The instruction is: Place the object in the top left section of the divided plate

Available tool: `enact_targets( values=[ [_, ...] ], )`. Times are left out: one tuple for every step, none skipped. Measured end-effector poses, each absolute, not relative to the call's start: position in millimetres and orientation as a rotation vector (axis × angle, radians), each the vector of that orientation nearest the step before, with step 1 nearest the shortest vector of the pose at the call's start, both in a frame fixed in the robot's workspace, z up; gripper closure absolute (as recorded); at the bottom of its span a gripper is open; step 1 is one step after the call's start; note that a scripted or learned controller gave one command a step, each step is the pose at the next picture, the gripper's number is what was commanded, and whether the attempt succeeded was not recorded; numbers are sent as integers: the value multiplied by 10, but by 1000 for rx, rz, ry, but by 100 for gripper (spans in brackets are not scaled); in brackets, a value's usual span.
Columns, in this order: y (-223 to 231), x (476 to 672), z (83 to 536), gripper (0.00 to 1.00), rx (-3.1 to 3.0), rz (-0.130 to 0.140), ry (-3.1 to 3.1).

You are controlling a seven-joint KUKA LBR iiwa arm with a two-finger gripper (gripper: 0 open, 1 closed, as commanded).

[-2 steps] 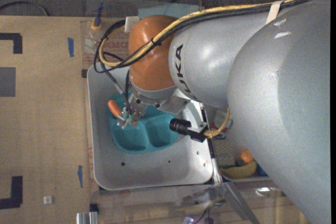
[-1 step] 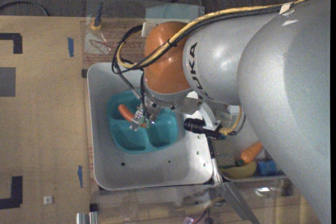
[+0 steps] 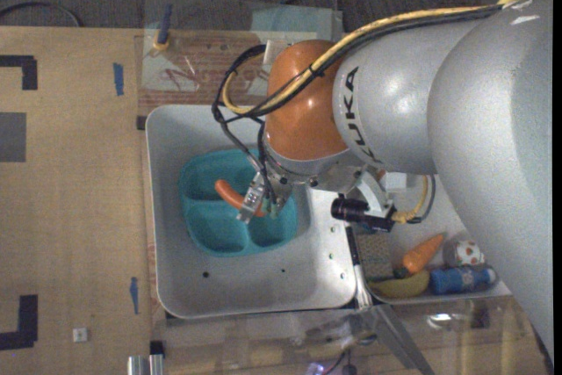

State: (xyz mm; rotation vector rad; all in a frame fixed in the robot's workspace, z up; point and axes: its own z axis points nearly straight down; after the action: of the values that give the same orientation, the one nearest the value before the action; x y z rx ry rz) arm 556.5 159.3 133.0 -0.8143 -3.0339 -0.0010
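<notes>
**Arm:** My end effector [image 3: 260, 205] hung low over the teal divided plate [image 3: 204, 234], and an orange carrot-like object [image 3: 228, 191] sat between its fingers, so I was pinching it. The object lay over the middle of the plate, about on the ridge where the sections meet, its free end pointing toward the bin's far left corner.

**Operator:** And the plate itself?

**Arm:** It sat in the left white bin [image 3: 176, 277], nearer that bin's far edge than its near edge, with bare floor all around it.

**Operator:** What could have gone wrong from there?

**Arm:** In my judgement, the release point. The object hovered across a divider, so letting go there could have left it straddling the ridge or rolling into the wrong section. It was held near one end, so it might also have swung or slipped as I moved. And I could not be sure which section counted as top left from that slanted view.

**Operator:** Anything else around, or in the way?

**Arm:** The right bin [image 3: 439, 299] held another orange carrot [image 3: 423, 252], a yellow banana-shaped piece [image 3: 406, 284], a blue bottle [image 3: 461, 278] and a small white ball [image 3: 468, 253], all well apart from the plate. Blue tape strips [image 3: 118, 79] marked the counter [image 3: 70, 206]. My own wrist and cables hid the plate's right side, which was the real obstacle to judging placement.
</notes>
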Motion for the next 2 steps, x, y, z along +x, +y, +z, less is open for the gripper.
enact_targets(
  values=[
    [1583, 5854, 1267, 100, -642, -10, -3086],
    [1263, 5833, 1267, 100, -414, -6, -3121]
  ],
)
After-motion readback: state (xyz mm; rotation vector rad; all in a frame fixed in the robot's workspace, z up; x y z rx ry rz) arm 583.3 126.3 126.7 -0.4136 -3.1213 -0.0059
